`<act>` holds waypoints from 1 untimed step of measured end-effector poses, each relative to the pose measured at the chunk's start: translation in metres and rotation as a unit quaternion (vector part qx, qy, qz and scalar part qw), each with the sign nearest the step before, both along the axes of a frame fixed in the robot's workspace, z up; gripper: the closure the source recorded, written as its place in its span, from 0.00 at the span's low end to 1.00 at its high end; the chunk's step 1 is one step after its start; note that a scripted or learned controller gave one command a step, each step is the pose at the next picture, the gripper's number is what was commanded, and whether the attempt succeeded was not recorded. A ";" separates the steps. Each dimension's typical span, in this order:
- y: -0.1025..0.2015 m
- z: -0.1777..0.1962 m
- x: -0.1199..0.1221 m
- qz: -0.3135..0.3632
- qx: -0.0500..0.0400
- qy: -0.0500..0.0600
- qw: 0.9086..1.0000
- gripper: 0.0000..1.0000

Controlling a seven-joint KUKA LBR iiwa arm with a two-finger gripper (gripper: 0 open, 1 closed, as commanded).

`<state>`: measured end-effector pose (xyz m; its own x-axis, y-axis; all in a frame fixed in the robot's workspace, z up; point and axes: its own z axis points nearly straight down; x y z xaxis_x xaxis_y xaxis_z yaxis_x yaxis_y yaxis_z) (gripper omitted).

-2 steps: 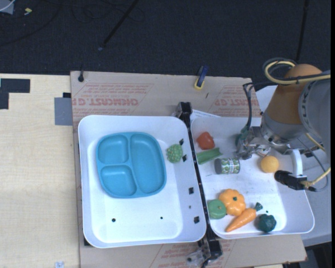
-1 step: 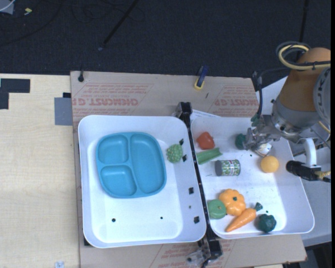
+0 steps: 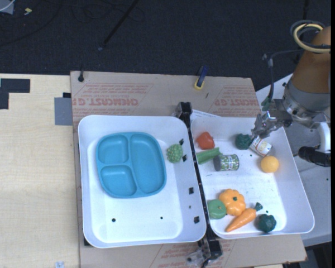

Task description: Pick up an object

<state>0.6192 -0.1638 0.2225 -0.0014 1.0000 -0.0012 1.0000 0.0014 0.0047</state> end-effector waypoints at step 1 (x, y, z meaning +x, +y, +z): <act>-0.001 0.005 0.000 0.000 0.001 0.003 1.000 1.00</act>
